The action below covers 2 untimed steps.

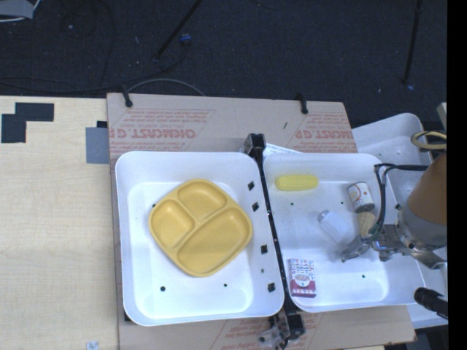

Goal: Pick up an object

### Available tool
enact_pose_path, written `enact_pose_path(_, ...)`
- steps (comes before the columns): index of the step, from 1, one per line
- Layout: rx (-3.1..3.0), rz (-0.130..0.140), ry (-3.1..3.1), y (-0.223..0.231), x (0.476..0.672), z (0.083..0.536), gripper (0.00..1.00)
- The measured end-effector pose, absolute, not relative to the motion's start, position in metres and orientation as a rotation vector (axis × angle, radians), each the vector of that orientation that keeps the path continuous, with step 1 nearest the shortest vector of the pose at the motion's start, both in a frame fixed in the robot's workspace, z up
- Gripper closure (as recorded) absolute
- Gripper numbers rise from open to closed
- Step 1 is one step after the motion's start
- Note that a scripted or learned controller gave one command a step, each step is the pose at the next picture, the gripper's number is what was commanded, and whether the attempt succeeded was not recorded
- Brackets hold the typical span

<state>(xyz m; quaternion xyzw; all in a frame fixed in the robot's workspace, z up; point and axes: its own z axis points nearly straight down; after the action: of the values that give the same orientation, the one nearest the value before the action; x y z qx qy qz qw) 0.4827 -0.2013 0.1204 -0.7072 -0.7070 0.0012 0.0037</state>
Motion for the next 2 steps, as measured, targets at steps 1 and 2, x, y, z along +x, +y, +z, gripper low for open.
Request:
enact_pose_path(1,-2.221,0.002,-2.218,-0.201,0.483,0.086,0.00)
enact_pose_path(2,-2.225,-0.001,-2.217,-0.201,0.484,0.099,1.00)
